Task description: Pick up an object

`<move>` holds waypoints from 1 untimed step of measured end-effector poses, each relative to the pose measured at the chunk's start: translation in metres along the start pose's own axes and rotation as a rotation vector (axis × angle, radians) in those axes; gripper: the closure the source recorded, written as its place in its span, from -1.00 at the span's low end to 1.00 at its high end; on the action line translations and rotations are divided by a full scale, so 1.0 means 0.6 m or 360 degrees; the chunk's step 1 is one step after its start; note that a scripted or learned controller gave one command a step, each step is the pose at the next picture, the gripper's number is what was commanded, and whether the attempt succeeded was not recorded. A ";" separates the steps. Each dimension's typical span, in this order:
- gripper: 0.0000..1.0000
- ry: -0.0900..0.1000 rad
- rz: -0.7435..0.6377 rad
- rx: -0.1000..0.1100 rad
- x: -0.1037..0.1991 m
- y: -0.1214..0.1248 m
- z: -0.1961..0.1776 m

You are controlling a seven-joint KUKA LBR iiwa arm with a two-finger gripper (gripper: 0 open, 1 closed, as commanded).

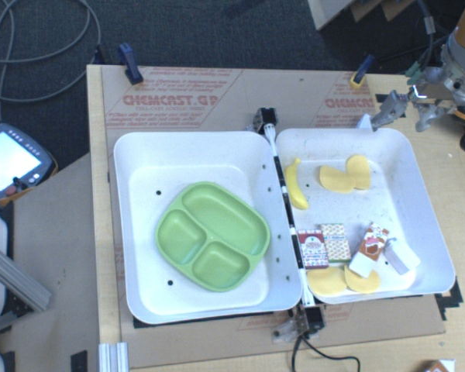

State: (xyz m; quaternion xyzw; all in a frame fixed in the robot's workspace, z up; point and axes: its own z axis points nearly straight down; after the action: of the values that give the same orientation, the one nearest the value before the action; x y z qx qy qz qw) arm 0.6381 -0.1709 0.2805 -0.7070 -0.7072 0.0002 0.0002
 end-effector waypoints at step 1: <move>-1.00 0.0002 0.0001 0.0007 0.007 -0.001 0.308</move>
State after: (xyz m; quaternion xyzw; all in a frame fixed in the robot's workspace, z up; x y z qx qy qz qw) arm 0.6375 -0.1665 0.0954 -0.7073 -0.7069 0.0013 0.0024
